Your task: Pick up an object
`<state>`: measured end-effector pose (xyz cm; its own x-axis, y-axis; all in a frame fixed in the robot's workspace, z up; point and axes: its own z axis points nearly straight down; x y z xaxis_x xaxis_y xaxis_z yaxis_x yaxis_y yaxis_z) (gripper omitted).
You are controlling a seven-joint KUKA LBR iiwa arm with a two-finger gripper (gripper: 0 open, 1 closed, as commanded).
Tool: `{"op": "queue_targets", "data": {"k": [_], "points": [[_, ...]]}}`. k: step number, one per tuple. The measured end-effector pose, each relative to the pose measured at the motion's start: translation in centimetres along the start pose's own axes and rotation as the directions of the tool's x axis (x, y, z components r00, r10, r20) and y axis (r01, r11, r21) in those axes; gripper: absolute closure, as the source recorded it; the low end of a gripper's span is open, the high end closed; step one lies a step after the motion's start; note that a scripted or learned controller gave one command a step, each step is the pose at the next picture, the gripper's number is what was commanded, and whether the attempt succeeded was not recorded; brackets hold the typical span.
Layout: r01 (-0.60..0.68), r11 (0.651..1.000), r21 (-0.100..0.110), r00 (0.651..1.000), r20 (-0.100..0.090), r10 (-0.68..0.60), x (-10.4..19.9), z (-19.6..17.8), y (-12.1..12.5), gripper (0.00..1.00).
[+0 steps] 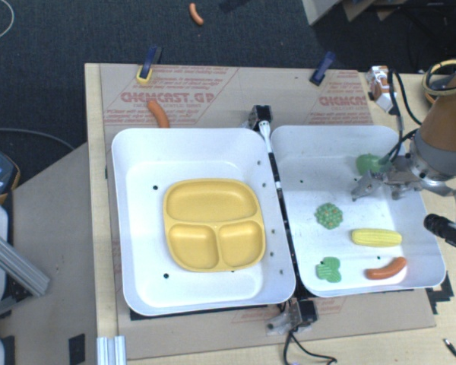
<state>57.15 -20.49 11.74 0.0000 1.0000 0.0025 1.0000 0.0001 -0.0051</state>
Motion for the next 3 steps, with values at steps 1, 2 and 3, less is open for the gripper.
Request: {"op": "queue_targets", "data": {"k": [1,2,3], "points": [[0.0,1.0,0.0,1.0,0.0,0.0,0.1,3.5,0.0,0.0],[-0.001,1.0,-0.005,1.0,0.003,0.001,0.0,2.2,0.1,1.0],[0.001,1.0,-0.012,1.0,0.006,-0.001,0.0,-4.2,0.3,1.0]]}}
